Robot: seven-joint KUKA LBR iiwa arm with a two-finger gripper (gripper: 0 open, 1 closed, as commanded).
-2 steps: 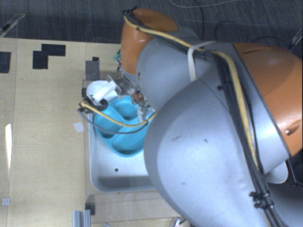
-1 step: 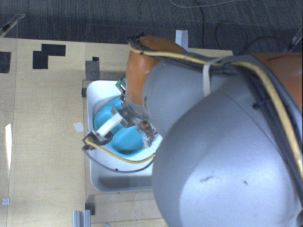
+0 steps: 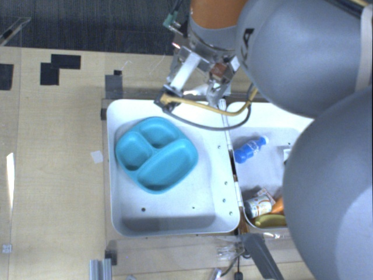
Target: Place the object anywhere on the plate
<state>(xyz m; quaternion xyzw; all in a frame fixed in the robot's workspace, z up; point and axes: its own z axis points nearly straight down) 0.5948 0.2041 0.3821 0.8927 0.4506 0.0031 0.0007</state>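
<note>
A blue plate (image 3: 156,153) with three compartments lies in the left white bin (image 3: 169,220), and nothing rests on it. My gripper (image 3: 218,95) hangs over the far edge of the bins, near the divider between them and beyond the plate's far right side. I see nothing held in it. A small blue bottle (image 3: 249,149) lies on its side in the right bin (image 3: 274,127). A metal can (image 3: 260,204) and a yellow banana-like thing (image 3: 269,220) sit at that bin's near end, partly hidden by the arm.
The big grey arm (image 3: 315,69) covers most of the right bin. An orange thing (image 3: 278,205) peeks out beside the can. Bare white floor surrounds the plate in the left bin. The wooden bench (image 3: 52,174) stretches to the left.
</note>
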